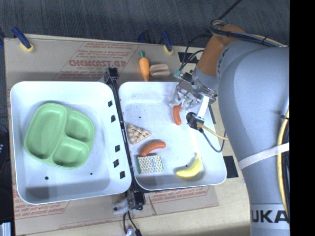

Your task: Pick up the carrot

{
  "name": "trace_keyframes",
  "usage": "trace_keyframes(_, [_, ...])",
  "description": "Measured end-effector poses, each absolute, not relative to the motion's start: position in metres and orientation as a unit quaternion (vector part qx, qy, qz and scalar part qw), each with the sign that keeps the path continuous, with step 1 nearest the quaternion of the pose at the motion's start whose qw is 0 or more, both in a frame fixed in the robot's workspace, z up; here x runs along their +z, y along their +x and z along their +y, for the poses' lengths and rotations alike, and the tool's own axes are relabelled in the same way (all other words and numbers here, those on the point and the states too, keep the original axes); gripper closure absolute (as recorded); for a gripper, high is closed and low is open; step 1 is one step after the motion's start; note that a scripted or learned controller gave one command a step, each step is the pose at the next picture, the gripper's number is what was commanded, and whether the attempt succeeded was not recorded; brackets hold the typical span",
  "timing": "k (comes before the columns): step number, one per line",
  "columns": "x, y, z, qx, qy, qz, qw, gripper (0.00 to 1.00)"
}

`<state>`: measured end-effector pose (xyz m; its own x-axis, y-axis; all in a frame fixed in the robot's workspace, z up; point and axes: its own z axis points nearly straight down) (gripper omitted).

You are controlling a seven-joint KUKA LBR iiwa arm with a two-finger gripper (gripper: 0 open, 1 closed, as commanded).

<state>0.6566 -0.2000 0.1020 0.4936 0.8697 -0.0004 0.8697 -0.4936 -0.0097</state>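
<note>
Bench | carrot [143, 67] outside bins, left of gripper [180, 98] | gripper state unclear

Single fixed camera, mounted above the bench [74, 63], looking down at a slant. Mid-range framing: both white bins fit fully, left bin [19, 132] and right bin [147, 95] side by side, with dark floor along the top edge. The arm [251, 107] enters from frame right and sits closest to the lens, bulking large over the right bin's far side.
</note>
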Motion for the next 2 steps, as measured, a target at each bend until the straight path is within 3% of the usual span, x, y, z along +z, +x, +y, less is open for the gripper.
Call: trace_keyframes(2, [0.093, 0.657, -0.210, 0.0007, -0.419, -0.908, 0.002, 1.00])
